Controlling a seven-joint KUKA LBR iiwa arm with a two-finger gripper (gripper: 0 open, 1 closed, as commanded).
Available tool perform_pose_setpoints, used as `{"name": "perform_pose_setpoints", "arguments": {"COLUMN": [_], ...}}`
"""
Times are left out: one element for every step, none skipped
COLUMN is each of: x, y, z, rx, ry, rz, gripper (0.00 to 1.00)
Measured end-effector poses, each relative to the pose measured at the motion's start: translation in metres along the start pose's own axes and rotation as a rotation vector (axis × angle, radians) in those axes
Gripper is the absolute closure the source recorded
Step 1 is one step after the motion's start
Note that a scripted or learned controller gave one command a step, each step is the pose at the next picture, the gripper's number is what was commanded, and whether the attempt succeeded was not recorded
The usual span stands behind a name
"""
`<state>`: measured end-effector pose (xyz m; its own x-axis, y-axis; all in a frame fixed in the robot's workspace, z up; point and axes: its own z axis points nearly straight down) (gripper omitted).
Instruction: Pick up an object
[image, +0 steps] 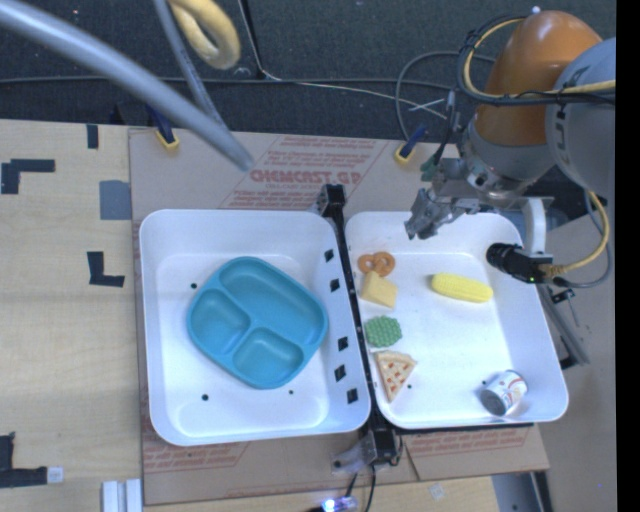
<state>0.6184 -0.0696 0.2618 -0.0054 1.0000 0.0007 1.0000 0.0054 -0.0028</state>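
Tool (428, 222) above-left of corn (461, 288)

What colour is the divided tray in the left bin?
Light blue, a plain teal-blue all over; the divided tray shows clearly in the camera view.

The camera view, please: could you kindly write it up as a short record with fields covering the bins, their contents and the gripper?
left bin: blue divided tray
right bin: pretzel, cheese wedge, green piece, waffle slice, corn cob, small can on its side
item layout: four foods in a column by the divider, corn mid-bin, can in near right corner
gripper: above right bin's far edge, nothing seen between its fingers
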Motion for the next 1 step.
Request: {"name": "perform_pose_setpoints", "arguments": {"x": [0.0598], "y": [-0.0163], "z": [0.0013], "rx": [-0.001], "ry": [0.001], "rz": [-0.001], "gripper": [1.0]}}
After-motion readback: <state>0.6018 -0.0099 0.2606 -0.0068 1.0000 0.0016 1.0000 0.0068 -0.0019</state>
